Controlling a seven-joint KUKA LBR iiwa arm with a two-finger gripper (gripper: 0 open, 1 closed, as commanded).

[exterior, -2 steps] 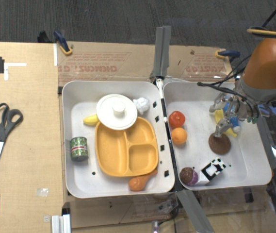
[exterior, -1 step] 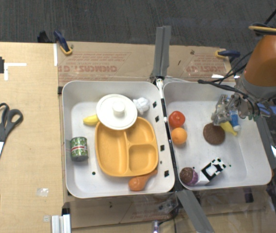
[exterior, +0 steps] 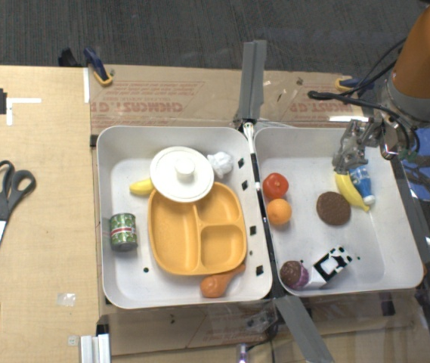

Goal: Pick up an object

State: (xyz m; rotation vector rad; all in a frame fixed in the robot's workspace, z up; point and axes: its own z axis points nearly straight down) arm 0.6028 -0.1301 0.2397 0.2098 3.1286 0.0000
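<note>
two white bins share wood; the metal gripper, jaw state unclear, hovers just above a light, curved yellow plastic banana, best pinched mid-body.

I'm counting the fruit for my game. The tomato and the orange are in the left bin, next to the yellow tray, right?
Not quite. The camera view shows the tomato and the orange in the right bin, near its left wall. The yellow tray lies in the left bin.
</note>
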